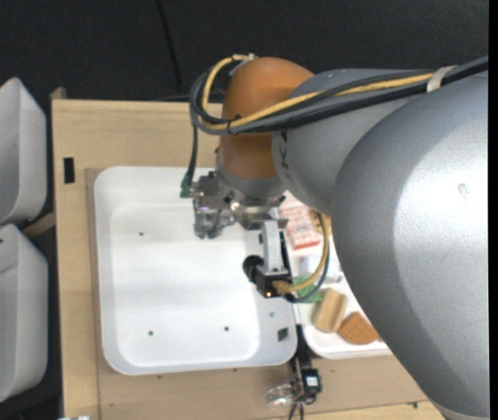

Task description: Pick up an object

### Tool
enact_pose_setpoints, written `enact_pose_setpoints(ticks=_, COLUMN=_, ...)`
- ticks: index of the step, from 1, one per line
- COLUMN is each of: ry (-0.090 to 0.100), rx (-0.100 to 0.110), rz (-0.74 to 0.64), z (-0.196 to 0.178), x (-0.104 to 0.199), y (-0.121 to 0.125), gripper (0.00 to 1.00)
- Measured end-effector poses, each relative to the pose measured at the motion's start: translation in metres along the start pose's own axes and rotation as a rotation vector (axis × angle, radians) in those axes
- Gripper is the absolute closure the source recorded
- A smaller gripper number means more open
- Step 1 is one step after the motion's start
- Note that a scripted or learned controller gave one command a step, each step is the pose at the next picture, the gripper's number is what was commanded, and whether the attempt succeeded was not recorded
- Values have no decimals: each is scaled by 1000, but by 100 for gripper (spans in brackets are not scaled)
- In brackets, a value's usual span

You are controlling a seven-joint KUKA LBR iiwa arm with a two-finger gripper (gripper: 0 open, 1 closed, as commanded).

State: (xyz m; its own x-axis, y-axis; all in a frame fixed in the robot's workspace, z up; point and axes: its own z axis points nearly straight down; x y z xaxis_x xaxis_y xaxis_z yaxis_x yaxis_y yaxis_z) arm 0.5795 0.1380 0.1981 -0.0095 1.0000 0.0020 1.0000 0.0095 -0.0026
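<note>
The left white bin (143,304) lies bare on the wooden bench (73,147). Over its 1 o'clock corner hangs the gripper (206,221); how far it is open cannot be told. At 4 o'clock, the right bin (336,350) holds a tan block (328,311), an orange waffled piece (358,329) and a red-printed packet (300,227).

Much of the scene is covered by the arm

The grey arm (406,208) hides most of the right bin (336,344) and its objects; only a tan piece (329,311), an orange-brown piece (357,328) and a red-and-white packet (301,227) peek out, too covered to identify.
</note>
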Motion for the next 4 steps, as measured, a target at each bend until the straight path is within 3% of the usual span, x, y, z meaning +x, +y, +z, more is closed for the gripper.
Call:
enact_pose_setpoints(ticks=1, ry=-3, rx=6, rz=5, z=82, x=42, y=-30, gripper=100)
enact_pose_setpoints(ticks=2, ry=5, rx=-14, rz=3, z=-93, x=54, y=-72, gripper=100)
enact_pose_setpoints(ticks=3, ry=4, rx=-21, rz=4, z=-278, x=73, y=-45, gripper=100)
enact_pose_setpoints(ticks=4, ry=-5, rx=3, rz=5, z=-203, x=85, y=-91, gripper=100)
